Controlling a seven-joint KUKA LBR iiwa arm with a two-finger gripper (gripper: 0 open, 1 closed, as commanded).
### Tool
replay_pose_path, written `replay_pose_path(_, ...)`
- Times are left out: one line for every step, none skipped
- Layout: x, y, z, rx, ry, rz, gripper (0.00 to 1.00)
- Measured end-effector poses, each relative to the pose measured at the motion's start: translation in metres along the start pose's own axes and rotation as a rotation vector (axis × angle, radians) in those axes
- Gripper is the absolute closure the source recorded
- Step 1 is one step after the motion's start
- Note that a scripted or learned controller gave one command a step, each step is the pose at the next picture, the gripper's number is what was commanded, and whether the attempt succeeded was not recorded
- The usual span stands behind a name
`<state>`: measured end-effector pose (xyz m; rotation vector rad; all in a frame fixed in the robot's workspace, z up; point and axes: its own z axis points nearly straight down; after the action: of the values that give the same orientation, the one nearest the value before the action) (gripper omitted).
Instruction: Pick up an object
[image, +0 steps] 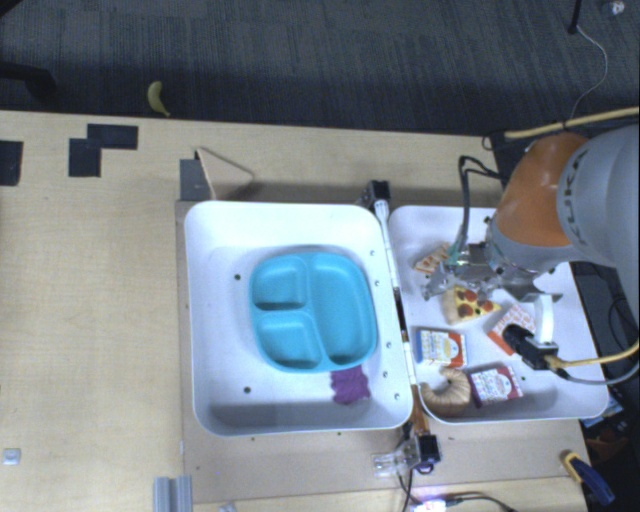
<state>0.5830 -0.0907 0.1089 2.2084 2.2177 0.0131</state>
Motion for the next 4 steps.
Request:
replay_pose_path(0.001, 0.001, -0.011, -0.003, 0.001, -0.001, 1.00)
replay_pose_path(0.001, 0.001, -0.011, -0.003, 0.001, -0.002, 0.00)
replay_pose_path(0.004, -0.051, 0.021, 0.006, 0.002, 0.002, 0.00)
replay_pose_path(0.004, -0.049, 0.009, 0.000, 0.002, 0.000, 1.00)
